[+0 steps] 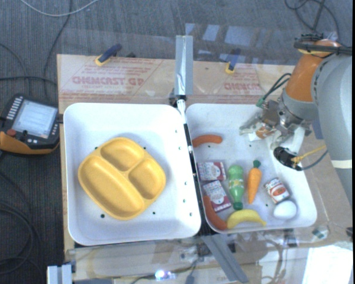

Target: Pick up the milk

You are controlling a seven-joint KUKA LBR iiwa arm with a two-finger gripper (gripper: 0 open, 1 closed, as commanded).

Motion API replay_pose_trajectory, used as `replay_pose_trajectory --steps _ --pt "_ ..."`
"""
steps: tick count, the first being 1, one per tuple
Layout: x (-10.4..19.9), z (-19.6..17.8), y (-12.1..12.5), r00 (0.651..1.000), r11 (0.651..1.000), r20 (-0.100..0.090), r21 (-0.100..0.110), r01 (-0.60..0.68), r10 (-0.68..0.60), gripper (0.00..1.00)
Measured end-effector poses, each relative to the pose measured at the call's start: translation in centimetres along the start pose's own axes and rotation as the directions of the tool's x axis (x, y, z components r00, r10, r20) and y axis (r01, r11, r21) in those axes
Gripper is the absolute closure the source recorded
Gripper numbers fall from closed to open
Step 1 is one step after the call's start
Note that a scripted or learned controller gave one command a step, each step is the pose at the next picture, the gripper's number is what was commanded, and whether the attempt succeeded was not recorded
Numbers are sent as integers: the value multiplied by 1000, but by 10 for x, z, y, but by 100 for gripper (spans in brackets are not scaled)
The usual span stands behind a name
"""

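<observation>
Two small red-and-white cartons lie in the right bin (307, 218) near its left wall, one (211, 171) above the other (216, 195). Either could be the milk; their labels are too small to read. My gripper (262, 126) hangs over the far right part of the same bin, well to the upper right of both cartons and apart from them. A small brownish thing shows just beneath the gripper, and I cannot make out what it is.
The right bin also holds an orange sausage (207, 139), a green bottle (235, 182), a carrot (254, 180), a red can (277, 189), a white egg (285, 209) and a banana (245, 218). A yellow divided plate (122, 177) sits in the left bin (77, 123).
</observation>
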State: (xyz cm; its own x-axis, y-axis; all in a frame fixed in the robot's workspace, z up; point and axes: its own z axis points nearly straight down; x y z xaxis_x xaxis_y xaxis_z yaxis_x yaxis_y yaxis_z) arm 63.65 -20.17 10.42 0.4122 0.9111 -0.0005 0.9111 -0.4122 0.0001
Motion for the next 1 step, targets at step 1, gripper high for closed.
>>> replay_pose_trajectory --steps 1 --pt "0 -9 0 1000 1000 3 2 1 -1 100"
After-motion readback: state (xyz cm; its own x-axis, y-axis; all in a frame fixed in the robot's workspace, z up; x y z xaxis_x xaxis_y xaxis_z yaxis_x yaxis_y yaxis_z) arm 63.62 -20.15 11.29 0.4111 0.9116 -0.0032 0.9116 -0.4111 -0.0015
